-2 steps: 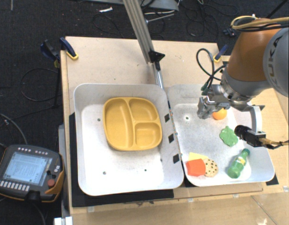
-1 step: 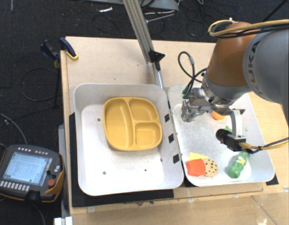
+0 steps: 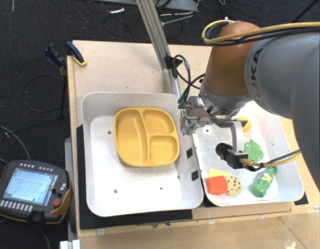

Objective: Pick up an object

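My claw (image 3: 189, 123), whose state I cannot tell, just right of the plate (image 3: 147, 136); farther right, the orange block (image 3: 217, 185), likely light and stiff: pinch its flat sides.

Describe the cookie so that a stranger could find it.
Start at the white bin on the view's right. Near its front edge lies a red block; the cookie sits just right of it. It alone is round, tan and dark-speckled.
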Tool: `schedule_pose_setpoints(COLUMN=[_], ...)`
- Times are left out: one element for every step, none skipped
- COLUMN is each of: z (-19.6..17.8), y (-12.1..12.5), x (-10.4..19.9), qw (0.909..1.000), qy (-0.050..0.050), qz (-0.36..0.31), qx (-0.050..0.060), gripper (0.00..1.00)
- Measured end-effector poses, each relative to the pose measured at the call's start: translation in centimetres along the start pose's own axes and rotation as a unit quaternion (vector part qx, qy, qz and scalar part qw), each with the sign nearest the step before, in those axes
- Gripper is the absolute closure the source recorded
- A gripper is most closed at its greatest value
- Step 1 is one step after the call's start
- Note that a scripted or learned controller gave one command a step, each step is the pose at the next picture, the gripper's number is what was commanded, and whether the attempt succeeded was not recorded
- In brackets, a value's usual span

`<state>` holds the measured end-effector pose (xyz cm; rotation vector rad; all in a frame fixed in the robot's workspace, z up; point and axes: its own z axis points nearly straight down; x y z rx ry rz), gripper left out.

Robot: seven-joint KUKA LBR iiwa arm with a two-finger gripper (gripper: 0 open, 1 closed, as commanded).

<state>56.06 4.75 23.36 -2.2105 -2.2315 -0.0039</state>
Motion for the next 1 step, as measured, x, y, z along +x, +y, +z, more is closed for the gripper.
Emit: schedule_pose_setpoints(z=[-0.05], y=[-1.76], x=[4.99], qw=[1.0], qy=[0.0], qz=[0.0], qx=[0.002], gripper=[1.0])
